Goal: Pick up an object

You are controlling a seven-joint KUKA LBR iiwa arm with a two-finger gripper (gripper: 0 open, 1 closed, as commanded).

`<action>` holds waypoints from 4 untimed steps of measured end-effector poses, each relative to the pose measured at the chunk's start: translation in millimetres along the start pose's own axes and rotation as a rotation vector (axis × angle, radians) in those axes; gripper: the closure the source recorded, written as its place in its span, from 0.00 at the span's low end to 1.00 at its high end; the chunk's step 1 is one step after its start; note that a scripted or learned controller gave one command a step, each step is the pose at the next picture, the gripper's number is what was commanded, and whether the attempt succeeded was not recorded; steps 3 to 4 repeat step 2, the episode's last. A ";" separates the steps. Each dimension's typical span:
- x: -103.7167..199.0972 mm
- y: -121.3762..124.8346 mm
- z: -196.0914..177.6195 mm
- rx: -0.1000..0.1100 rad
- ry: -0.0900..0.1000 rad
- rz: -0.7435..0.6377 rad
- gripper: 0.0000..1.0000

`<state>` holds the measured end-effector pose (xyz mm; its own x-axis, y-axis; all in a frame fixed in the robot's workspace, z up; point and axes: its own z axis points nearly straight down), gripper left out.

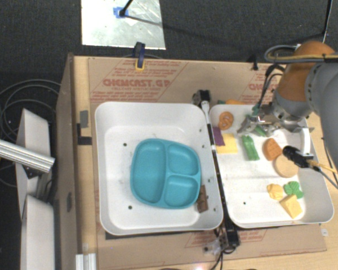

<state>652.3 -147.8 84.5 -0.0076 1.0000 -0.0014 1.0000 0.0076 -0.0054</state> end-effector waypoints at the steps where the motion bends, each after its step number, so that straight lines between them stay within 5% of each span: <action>1: 40.8 -34.6 0.3 -0.004 0.003 0.001 0.00; 2: 38.8 -32.1 -11.4 -0.010 0.001 0.002 1.00; 4: 38.8 -32.1 -11.4 -0.010 0.001 0.002 1.00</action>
